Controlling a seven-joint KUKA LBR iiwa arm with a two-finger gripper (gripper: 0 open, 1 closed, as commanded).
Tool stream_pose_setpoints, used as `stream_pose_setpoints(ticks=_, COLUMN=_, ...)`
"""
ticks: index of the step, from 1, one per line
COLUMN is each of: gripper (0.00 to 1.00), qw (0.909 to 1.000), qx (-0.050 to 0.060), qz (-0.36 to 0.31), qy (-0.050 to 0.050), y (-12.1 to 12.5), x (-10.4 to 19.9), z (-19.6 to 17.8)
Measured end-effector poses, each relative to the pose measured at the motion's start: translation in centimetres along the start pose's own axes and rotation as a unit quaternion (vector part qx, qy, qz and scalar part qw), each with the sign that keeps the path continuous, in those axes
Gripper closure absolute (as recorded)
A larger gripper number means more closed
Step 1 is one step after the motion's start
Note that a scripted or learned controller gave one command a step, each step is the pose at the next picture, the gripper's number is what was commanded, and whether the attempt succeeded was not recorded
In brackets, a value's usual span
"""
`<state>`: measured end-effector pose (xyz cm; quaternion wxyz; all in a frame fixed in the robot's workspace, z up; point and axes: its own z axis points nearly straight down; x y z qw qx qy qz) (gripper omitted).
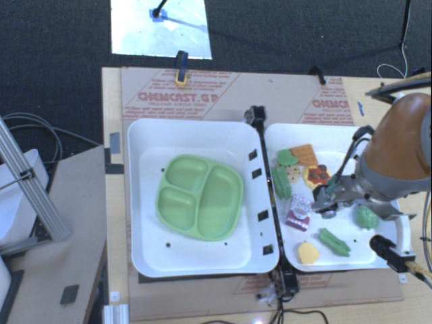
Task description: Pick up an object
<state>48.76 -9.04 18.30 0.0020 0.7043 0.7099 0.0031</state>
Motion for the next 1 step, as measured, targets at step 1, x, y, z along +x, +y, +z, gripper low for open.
stream_pose_setpoints(ticks=1, gripper=1.0, qw=1.0, qx=0.001, qz=-0.002, qy=0.0, y=4.37, x=5.62, z=-0.13)
